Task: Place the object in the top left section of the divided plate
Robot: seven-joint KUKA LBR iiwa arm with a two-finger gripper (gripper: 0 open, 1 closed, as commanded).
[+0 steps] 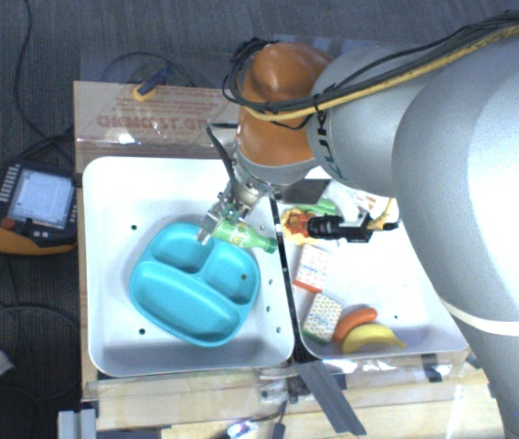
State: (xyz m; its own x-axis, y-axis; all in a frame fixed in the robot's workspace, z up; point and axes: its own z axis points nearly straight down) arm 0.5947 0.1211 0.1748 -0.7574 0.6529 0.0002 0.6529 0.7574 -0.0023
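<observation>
The gripper [221, 216] is hovering at the plate's [195, 286] twelve o'clock rim, its fingers clamping on the neck end of a green bottle [241, 236] — the bottle is lying tilted over the divide between the two upper sections. Holding it low is easing a drop. At three o'clock, the right bin [419, 291] is keeping the spare items — a banana [374, 338] among them.

Tool [226, 210], green bottle [241, 237] crowd plate [182, 314] top edge; lower section open.
</observation>
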